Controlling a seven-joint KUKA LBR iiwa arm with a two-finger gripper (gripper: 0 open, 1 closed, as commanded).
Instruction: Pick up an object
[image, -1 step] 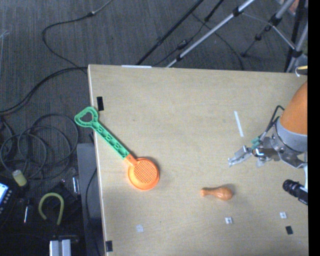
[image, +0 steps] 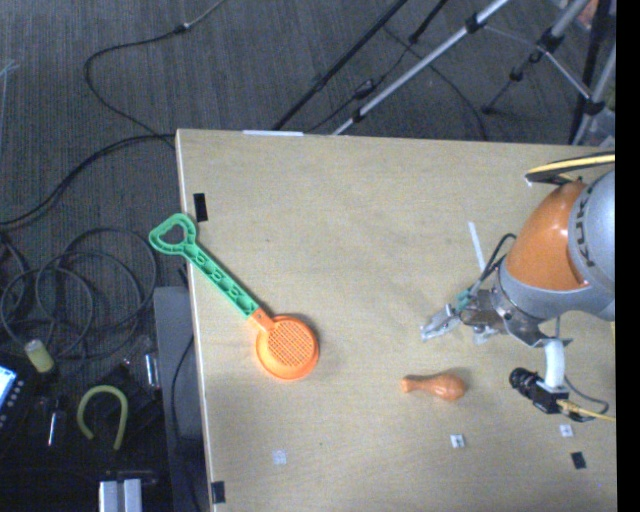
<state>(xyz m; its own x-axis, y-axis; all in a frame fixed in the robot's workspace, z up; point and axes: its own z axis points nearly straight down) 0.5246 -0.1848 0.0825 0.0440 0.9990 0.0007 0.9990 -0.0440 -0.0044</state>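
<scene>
Tan bench top over dark grey carpet strewn with black cables.

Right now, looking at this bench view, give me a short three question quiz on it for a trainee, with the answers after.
1. True or false: the gripper is above the bench, apart from both objects.
2. Which object lies nearer the gripper?
A. the sieve with the green handle
B. the small orange drumstick-shaped toy
C. neither, both touch it
3. Fill in: the sieve's handle points toward the bench's upper ____ corner in the camera view.

Key
1. True; bare bench shows between it and each object.
2. B; the toy lies just below the gripper in the view.
3. Left.
</scene>
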